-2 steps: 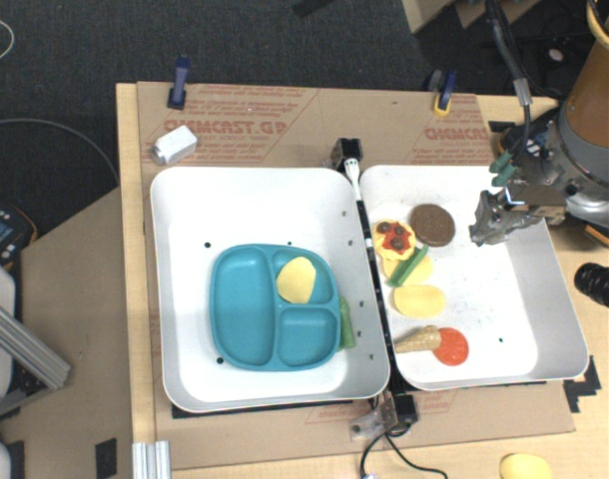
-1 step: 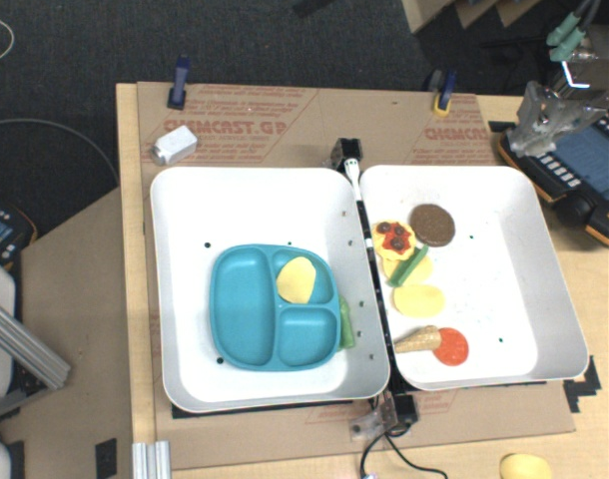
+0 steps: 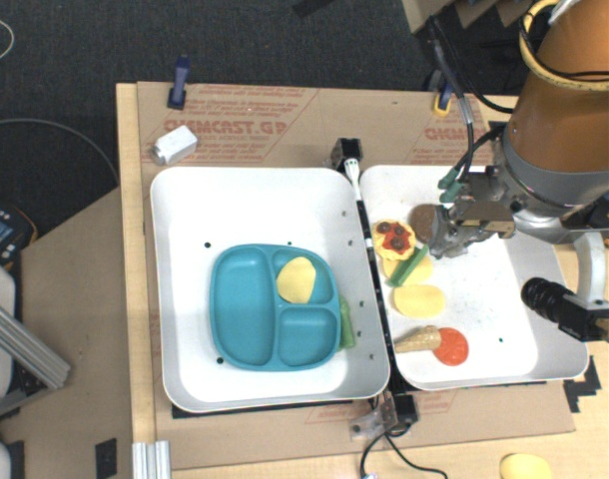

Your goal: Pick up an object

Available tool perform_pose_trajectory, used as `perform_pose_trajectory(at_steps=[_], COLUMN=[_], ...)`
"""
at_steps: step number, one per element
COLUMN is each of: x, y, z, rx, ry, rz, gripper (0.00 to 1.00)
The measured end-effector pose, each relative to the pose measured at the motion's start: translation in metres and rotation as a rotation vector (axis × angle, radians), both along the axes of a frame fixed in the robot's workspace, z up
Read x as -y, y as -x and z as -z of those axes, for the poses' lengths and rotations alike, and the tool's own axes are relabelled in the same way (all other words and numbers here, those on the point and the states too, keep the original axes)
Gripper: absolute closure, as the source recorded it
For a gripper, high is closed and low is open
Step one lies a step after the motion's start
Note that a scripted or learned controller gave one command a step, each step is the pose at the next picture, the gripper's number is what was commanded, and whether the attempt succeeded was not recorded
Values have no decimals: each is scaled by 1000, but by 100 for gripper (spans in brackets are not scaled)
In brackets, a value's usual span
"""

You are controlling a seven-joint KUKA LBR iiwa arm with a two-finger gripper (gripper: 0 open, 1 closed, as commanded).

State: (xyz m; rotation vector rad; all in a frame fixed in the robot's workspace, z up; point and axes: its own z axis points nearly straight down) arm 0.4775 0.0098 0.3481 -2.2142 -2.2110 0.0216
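Two white bins are seen side by side: the left bin (image 3: 185, 267) and the right bin (image 3: 524, 337). One teal tray (image 3: 247, 312) lies in the left bin, with one yellow piece (image 3: 297, 280) at its 1 o'clock. One gripper (image 3: 452, 239) is lowered at the right bin's 10 o'clock; its finger state cannot be told. At the gripper's 7 o'clock are grouped one pizza slice (image 3: 394, 238), one green stick (image 3: 408, 266), one yellow slice (image 3: 419, 299) and one red piece (image 3: 451, 347).
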Motion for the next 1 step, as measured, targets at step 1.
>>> perform_pose_trajectory(at_steps=[1], x=[-33], y=[-17], z=[-24], rx=[23], ry=[-1], rz=[-5], gripper=[100])
